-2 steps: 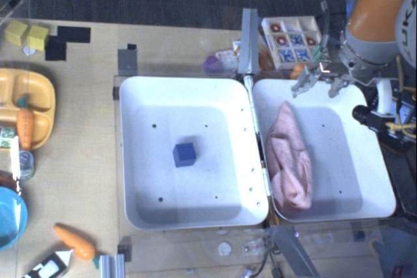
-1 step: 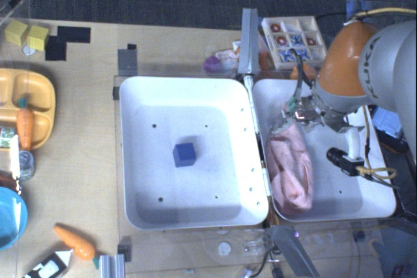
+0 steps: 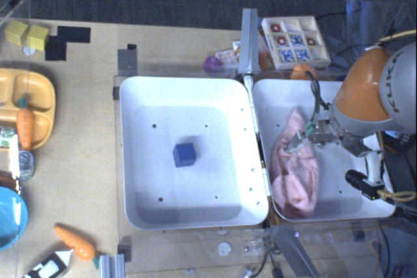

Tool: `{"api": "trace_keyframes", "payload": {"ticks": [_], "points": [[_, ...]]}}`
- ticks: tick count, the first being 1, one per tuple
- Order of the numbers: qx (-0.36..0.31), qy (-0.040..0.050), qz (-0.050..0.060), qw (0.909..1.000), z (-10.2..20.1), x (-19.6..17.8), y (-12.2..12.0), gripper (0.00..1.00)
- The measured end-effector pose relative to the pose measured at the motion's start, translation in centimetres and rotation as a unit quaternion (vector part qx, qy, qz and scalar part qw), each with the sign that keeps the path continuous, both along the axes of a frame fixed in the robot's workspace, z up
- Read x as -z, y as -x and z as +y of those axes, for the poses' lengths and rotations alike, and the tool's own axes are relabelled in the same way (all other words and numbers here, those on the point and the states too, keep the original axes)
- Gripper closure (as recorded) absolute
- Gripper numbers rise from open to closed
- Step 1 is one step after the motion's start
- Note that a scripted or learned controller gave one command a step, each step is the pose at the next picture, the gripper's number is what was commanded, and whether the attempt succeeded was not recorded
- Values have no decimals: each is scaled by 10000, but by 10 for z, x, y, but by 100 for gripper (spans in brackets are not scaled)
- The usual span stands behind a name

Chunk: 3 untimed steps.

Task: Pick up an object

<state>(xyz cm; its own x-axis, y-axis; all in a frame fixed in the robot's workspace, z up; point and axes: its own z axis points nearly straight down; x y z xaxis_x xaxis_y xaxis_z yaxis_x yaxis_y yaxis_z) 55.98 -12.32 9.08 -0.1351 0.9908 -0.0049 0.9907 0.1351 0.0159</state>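
Observation:
A pink crumpled cloth (image 3: 296,169) lies along the left side of the right bin (image 3: 339,205). A small blue cube (image 3: 184,153) sits near the middle of the left bin (image 3: 150,101). My gripper (image 3: 301,140) reaches in from the right and is down at the upper part of the pink cloth, touching or just above it. The wrist with its orange band (image 3: 365,94) hangs over the right bin's upper right.
A wooden tic-tac-toe board (image 3: 294,41) and small toys lie behind the bins. On the bench at left stand a yellow tray (image 3: 39,94) with a carrot (image 3: 25,128), another carrot (image 3: 77,241), a blue bowl (image 3: 10,218) and yellow blocks (image 3: 27,36).

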Motion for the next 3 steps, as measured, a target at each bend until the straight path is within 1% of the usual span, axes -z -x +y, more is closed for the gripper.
{"api": "trace_keyframes", "payload": {"ticks": [1, 2, 3], "points": [[-150, -10, 5, 9999, 26, 0, -24, 0], [-334, -4, 47, 9994, 38, 1, -111, 0], [-320, 1, 22, 9995, 5, 1, -53, 0]]}}
